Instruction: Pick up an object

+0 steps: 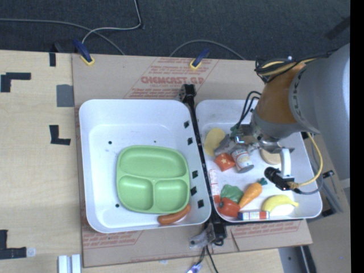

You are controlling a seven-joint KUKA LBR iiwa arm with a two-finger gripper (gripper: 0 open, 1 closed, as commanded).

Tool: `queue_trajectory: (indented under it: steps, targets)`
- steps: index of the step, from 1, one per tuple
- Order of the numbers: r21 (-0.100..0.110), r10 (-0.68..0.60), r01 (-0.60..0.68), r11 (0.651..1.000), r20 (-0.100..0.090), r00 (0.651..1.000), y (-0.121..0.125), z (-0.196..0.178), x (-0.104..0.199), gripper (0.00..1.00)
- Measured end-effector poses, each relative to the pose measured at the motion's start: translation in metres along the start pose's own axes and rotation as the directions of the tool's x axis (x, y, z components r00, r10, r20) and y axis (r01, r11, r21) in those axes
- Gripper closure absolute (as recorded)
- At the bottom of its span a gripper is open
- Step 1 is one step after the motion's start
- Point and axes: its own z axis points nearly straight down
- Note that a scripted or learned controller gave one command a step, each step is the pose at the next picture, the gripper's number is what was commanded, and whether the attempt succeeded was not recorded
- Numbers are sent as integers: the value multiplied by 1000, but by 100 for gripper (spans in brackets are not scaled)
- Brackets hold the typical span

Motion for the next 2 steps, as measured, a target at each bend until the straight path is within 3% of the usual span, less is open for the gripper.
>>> queue_trajectory:
  steps: [1,2]
  targets:
    - [5,0,0,1000,-2,1000,4,-64,-29,0]
    - [5,-1,1,1000,-3,1000,-15,-1,16,0]
